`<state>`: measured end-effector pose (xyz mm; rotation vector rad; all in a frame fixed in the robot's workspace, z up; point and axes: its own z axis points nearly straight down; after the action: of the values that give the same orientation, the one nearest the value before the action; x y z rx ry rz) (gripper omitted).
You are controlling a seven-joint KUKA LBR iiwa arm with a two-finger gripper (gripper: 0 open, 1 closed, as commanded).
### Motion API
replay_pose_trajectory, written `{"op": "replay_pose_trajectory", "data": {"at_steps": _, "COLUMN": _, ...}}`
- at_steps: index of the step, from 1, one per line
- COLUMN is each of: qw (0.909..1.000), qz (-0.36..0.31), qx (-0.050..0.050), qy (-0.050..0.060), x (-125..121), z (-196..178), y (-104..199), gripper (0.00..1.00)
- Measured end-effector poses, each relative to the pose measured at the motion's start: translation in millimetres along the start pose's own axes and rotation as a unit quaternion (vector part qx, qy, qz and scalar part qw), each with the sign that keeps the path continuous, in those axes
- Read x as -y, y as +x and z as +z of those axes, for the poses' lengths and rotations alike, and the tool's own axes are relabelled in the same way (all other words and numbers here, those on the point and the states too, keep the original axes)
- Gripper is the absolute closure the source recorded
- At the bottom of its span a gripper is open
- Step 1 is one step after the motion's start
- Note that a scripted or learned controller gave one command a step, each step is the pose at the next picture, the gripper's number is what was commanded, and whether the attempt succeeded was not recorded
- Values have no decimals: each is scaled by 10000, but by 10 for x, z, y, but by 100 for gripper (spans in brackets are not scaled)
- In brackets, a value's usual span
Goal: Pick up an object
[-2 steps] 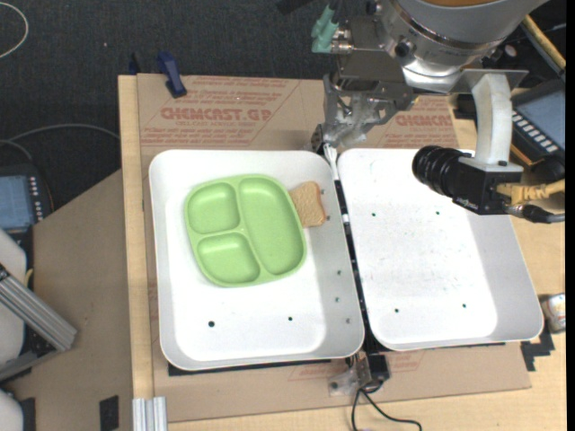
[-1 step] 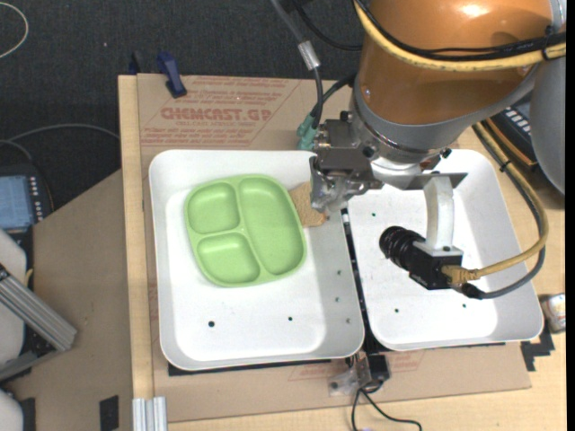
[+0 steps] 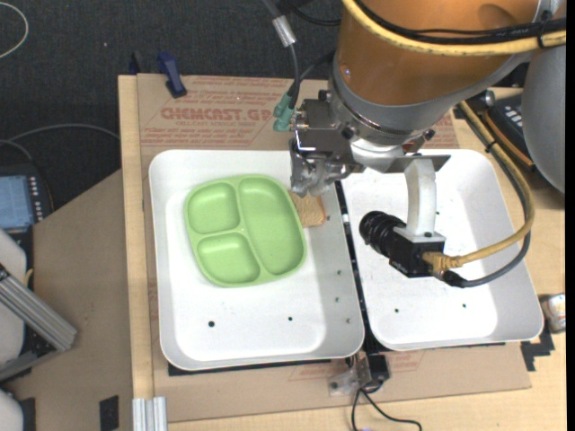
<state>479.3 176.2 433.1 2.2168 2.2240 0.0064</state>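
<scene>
While the arm point(image 3: 449, 34) reaches in from the right, its end effector point(image 3: 312, 180) hangs low over the right rim of the left bin point(image 3: 180, 330), close to the seam between the two bins. Fingers are masked by the wrist hardware, so how far apart they stand cannot be told. A small tan block point(image 3: 313, 212) sits directly under the tip, just beside the green tray's right edge; contact uncertain (no clear view of it between the fingers). Green tray point(image 3: 244, 230), three compartments, lies flat in the left bin. Right bin point(image 3: 485, 312) lies under a black camera unit point(image 3: 395, 241) and yellow cable point(image 3: 490, 245) hanging from the arm. Both bins rest on a cardboard-covered surface point(image 3: 216, 106).
</scene>
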Motion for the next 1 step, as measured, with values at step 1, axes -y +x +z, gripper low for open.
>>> {"op": "replay_pose_trajectory", "data": {"at_steps": 1, "qw": 10000, "qz": 37, "qx": 21, "qy": 55, "x": 8, "z": 420, "y": -340, "gripper": 100}}
